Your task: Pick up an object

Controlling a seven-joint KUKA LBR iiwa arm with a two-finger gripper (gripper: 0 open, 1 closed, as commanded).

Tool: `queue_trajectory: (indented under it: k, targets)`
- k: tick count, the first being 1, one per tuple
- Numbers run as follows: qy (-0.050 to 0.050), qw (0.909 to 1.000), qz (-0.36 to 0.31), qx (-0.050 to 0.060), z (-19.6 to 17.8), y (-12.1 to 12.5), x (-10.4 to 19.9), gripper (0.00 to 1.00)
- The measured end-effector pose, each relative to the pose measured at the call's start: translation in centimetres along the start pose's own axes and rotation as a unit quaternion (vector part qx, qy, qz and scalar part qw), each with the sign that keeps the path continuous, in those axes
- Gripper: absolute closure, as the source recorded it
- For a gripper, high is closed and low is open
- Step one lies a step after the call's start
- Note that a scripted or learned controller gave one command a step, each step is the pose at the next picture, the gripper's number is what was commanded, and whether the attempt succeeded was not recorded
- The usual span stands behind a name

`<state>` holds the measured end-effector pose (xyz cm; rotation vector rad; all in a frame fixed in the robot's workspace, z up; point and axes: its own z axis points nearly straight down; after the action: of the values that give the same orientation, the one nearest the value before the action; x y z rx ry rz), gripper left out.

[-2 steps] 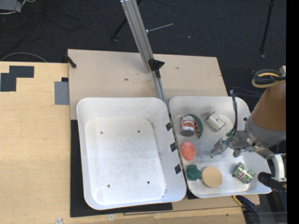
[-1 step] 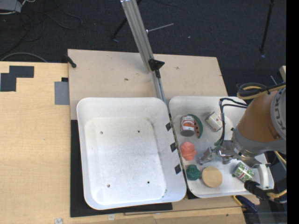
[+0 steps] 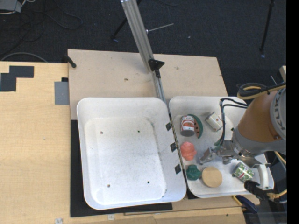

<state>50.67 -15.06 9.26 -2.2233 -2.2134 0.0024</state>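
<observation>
Right shallow white plastic bin (image 3: 205,102) holds a ribbed metal can (image 3: 188,124), soft pink lump (image 3: 187,150), dark green ball (image 3: 193,172), flat tan wooden disc (image 3: 211,177) and green-labelled can (image 3: 243,171). Metal pincer (image 3: 211,154) sits mid-bin beside the lump; open or closed, cannot tell. Left white bin (image 3: 121,107) offers smooth open floor.

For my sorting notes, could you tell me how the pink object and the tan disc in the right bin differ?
The pink object is smaller and lumpy; the tan disc is larger, round and flat-topped. The pink object lies near the bin's left wall, mid-bin; the tan disc sits nearer the front edge, beside a dark green object. Both lie loose in the right bin.
</observation>
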Motion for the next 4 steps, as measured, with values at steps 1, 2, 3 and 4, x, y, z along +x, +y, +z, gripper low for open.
queue_trajectory:
  k: [1, 2, 3, 4]
  targets:
    - [0.001, 1.0000, 0.002, 0.002, -0.8, -0.1, -0.1, 1.00]
    - [-0.001, 1.0000, -0.003, -0.002, -6.5, 0.7, 0.4, 1.00]
    - [-0.001, 1.0000, -0.004, 0.001, -11.0, 1.5, 0.0, 1.00]
    - [-0.001, 1.0000, -0.003, -0.001, -14.3, 1.6, -0.1, 1.00]
